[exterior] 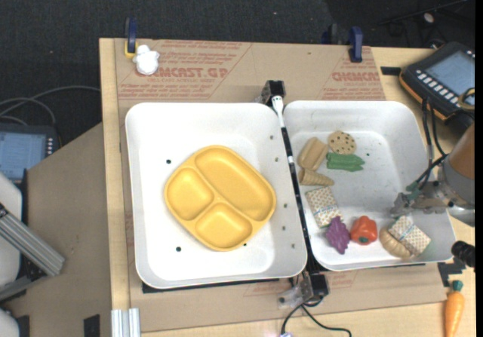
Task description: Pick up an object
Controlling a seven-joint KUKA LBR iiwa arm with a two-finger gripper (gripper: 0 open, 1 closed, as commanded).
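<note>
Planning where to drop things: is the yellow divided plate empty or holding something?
Empty: the yellow plate in the left bin shows three bare compartments.

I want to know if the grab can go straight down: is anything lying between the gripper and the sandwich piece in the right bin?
Nothing visible does. The gripper hangs just above the sandwich piece, and the tomato lies off to its side.

Bright, even overhead light; the white bins (211,121) glare slightly, shadows stay soft, and the right edge blurs.
</note>
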